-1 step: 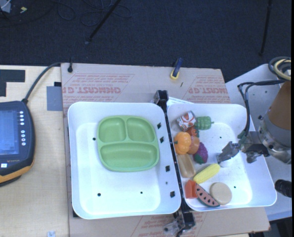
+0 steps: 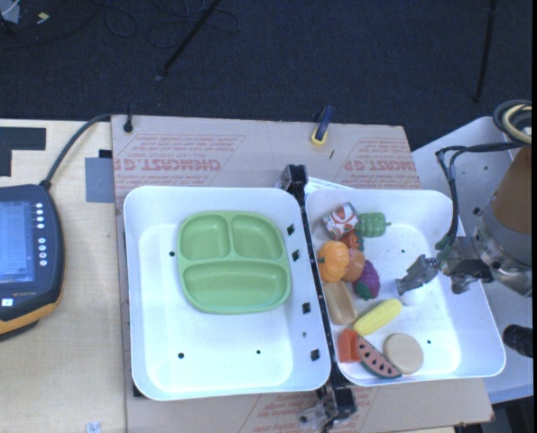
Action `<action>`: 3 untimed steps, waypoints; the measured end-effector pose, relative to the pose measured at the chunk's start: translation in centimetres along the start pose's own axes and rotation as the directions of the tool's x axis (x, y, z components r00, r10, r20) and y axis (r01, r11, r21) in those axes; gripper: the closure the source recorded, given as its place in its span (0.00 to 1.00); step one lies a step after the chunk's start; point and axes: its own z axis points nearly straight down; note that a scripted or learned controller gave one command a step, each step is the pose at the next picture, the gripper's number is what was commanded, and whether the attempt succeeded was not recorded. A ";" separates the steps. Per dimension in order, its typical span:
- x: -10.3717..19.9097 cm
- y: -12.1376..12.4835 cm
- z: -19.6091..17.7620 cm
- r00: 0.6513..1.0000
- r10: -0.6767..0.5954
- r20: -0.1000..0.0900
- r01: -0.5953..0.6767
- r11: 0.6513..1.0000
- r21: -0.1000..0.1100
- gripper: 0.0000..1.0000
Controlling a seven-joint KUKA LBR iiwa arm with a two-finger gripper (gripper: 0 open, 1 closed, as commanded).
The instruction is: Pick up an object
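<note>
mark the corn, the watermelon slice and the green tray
corn [image 2: 377,316], camera view, middle of the cob
watermelon slice [image 2: 377,360], camera view, red flesh
green tray [image 2: 234,262], camera view, ridge between its compartments

A light wooden bench [image 2: 56,377] carries a brown printed cardboard sheet [image 2: 250,156]. Two shallow white plastic bins lie side by side on the cardboard: the left bin [image 2: 155,332] and the right bin [image 2: 471,341]. A grey-and-orange handheld control pendant [image 2: 15,260] rests at the bench's left edge.
</note>
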 end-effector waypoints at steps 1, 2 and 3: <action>0.5 -0.7 6.1 1.000 -0.001 -0.001 0.001 1.000 0.005 0.00; 0.6 -1.1 12.5 1.000 -0.001 -0.002 0.001 1.000 0.007 0.00; 0.7 -1.0 16.9 1.000 0.000 0.002 0.000 1.000 -0.003 0.00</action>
